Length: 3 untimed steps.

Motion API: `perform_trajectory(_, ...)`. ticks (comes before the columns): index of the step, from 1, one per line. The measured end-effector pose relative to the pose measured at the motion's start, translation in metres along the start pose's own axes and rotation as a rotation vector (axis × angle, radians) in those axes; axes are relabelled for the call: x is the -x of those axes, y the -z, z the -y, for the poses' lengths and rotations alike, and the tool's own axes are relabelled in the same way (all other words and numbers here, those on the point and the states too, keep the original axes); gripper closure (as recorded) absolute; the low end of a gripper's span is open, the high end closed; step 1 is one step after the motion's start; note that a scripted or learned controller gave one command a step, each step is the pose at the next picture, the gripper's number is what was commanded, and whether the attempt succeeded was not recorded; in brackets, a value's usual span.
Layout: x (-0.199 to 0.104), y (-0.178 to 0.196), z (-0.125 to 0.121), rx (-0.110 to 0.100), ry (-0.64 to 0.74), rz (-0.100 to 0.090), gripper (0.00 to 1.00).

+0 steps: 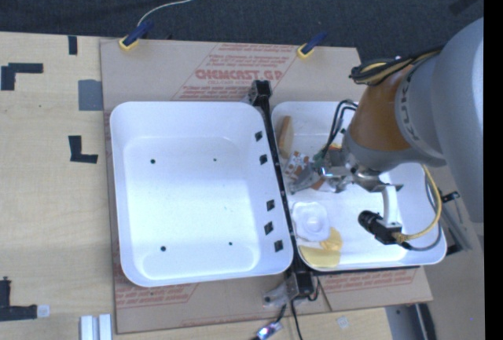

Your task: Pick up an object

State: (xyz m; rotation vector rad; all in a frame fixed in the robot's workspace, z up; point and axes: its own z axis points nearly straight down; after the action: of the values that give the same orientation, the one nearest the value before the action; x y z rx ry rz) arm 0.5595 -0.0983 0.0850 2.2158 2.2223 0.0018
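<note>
You had the grey arm with its orange wrist band (376,115) reaching in from the right, bent down over the right-hand shallow white bin (409,256). The gripper (318,171) sat low inside that bin, close to the wall it shares with the left-hand shallow white bin (192,189); whether it was apart or together you could not tell, since cables and the wrist body crowded that spot. Just beside the gripper, toward the dividing wall, lay a small mottled reddish-grey object (297,166), too blurred to say whether the two touched. Above it, along the same wall, lay a tan elongated piece (284,133). Nearer the front edge of the right bin you had a clear plastic cup-like container (310,221), and touching its lower side a pale yellow soft-looking item (324,250) in the front corner. Both bins stood on a brown cardboard sheet with red lettering (228,73), clipped at the far edge by two yellow-and-blue clamps (135,35).
</note>
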Motion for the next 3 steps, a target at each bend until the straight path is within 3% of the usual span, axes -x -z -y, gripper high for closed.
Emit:
perform_trajectory(1, 0.001, -0.001, -0.049, -0.001, -0.001, 0.001, 0.0)
perform_trajectory(2, 0.001, 0.009, -0.047, -0.005, -0.002, 0.0, 1.0)
perform_trajectory(3, -0.004, -0.001, -0.046, -0.006, -0.003, 0.0, 1.0)
